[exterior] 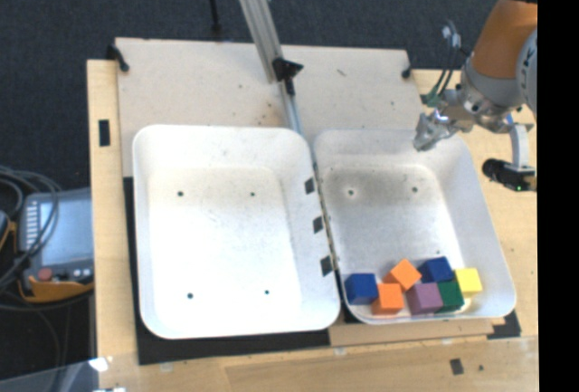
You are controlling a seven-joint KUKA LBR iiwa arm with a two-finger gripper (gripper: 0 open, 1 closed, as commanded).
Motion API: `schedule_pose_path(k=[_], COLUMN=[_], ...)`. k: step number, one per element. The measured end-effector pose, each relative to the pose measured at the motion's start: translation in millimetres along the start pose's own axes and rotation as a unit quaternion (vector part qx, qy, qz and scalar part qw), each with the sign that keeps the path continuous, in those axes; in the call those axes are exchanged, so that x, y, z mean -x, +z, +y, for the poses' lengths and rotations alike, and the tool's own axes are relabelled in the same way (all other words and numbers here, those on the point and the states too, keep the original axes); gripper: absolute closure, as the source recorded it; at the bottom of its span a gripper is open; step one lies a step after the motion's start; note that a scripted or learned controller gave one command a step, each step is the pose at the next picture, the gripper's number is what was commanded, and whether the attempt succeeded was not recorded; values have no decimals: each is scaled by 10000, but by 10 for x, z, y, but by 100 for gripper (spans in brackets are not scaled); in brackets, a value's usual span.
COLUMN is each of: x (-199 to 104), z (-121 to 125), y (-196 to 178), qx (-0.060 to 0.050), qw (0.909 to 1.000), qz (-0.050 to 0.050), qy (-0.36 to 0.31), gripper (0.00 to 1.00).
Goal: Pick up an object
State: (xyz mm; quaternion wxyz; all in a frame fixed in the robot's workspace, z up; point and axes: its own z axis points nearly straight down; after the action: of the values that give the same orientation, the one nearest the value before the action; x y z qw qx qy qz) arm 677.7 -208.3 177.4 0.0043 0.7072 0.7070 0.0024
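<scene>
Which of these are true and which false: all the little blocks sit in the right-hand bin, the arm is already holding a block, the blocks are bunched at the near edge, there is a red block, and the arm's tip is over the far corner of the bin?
1. All the blocks sit in the right bin. True.
2. The gripper holds a block. False: nothing is seen at its tip, and it is far from the pile.
3. The blocks are bunched at the bin's near edge. True.
4. One block is red. False: they are blue, orange, purple, green and yellow.
5. The gripper is over the right bin's far right corner. True.
6. The left bin holds a yellow block. False: the yellow block lies in the right bin.
</scene>
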Motion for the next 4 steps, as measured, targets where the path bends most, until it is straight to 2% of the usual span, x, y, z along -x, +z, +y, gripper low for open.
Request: schedule_pose_path(k=[2, 3, 4], x=[2, -516, -963], z=[-48, -105, -63], y=[-933, -1004, -985], qx=[-15, -44, -54], qw=[10000, 10000, 10000], qz=[2, 15, 18], qy=[-11, -33, -30], gripper=[100, 100, 100])
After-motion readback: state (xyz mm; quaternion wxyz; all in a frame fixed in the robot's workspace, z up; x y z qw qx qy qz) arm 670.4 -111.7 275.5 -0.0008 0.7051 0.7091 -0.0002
